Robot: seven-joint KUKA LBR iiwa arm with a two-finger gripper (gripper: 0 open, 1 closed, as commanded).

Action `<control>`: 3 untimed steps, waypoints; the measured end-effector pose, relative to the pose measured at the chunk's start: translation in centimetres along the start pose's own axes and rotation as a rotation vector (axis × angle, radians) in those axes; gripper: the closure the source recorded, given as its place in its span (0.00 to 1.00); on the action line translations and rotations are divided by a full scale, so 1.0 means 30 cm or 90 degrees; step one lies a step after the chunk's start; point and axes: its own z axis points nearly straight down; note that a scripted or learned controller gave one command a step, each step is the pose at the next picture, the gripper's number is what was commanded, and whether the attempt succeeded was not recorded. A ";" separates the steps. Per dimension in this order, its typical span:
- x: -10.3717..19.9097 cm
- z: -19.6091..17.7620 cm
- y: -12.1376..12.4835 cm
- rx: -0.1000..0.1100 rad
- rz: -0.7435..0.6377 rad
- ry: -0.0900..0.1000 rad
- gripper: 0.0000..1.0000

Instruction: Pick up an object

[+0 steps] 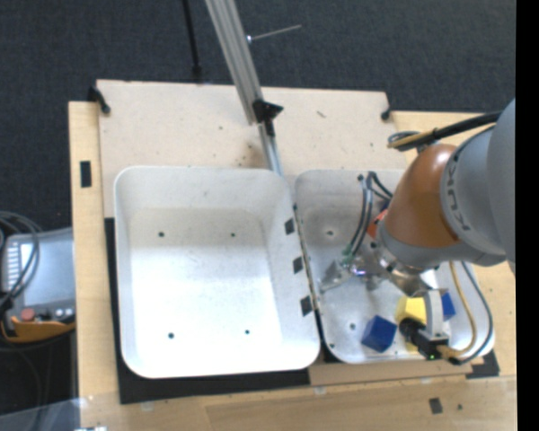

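Blue block (378, 332) sits at about 6 o'clock in the right bin (328, 206), yellow piece (414, 308) just beside it at its 2 o'clock. Arm (449, 209) hangs over that bin; gripper (359, 268) is low by the bin's left wall, grip state unreadable. Left bin (207, 272) sits alongside.

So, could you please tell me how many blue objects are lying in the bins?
2 that I can see, both in the right bin: a blue block near its front edge, and a second blue piece beside the yellow object. The arm may hide others.
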 end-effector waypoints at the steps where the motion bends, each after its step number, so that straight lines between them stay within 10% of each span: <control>1: -0.002 -0.040 0.004 -0.002 0.005 0.001 1.00; 3: -0.058 -0.439 0.049 -0.003 -0.003 0.000 1.00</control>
